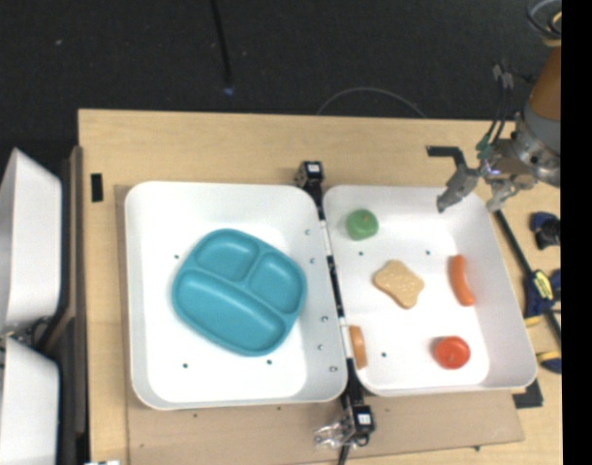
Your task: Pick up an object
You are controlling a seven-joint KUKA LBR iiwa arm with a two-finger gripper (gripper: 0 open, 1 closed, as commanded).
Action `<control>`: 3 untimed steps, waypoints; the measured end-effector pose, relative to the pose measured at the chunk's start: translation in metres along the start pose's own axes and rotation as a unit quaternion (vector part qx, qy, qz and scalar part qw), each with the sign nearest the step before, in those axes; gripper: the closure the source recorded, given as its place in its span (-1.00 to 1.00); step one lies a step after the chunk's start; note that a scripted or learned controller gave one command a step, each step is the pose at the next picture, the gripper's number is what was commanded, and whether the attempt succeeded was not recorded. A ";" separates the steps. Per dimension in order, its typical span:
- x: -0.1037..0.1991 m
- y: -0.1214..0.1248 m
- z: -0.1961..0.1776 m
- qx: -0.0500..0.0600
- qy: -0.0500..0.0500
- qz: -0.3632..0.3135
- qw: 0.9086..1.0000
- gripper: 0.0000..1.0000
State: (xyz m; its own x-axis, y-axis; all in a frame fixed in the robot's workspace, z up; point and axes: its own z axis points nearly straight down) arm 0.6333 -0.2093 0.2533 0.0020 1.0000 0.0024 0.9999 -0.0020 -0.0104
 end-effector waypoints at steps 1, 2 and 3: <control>0.000 0.002 -0.008 -0.006 -0.002 -0.002 1.000 -1.00; 0.000 0.007 0.034 -0.005 -0.003 -0.002 1.000 -1.00; -0.004 0.012 0.096 -0.004 -0.003 -0.001 1.000 -1.00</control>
